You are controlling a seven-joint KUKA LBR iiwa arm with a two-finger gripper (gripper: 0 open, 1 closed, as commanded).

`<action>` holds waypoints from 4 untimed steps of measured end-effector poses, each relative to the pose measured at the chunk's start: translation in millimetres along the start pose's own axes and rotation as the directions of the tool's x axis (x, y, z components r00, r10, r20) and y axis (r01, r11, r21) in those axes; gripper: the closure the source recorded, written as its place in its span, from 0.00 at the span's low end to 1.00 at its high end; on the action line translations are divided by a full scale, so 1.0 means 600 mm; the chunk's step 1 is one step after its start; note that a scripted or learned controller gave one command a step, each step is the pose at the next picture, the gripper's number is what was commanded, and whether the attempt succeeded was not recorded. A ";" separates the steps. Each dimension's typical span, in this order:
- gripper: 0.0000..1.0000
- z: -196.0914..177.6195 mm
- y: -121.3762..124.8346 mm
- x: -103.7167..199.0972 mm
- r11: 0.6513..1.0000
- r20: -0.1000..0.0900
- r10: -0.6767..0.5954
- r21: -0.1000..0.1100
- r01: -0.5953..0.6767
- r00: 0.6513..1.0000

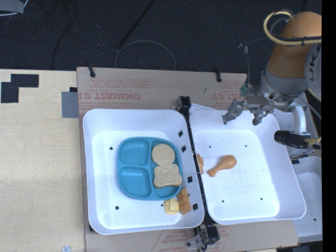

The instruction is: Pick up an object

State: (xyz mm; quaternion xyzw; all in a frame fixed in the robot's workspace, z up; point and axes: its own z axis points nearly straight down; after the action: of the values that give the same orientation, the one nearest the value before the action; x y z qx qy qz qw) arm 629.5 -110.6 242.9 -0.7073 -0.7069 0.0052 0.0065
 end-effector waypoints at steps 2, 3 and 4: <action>0.00 0.082 -0.011 -0.006 1.000 0.001 0.000 -0.008 0.000 1.000; 0.00 0.183 -0.026 -0.006 1.000 0.000 -0.001 -0.007 0.001 1.000; 0.00 0.265 -0.026 -0.004 1.000 0.001 0.000 -0.010 0.000 1.000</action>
State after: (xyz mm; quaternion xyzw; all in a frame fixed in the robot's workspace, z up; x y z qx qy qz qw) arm 611.2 -112.6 84.5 -0.7074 -0.7068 0.0019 0.0027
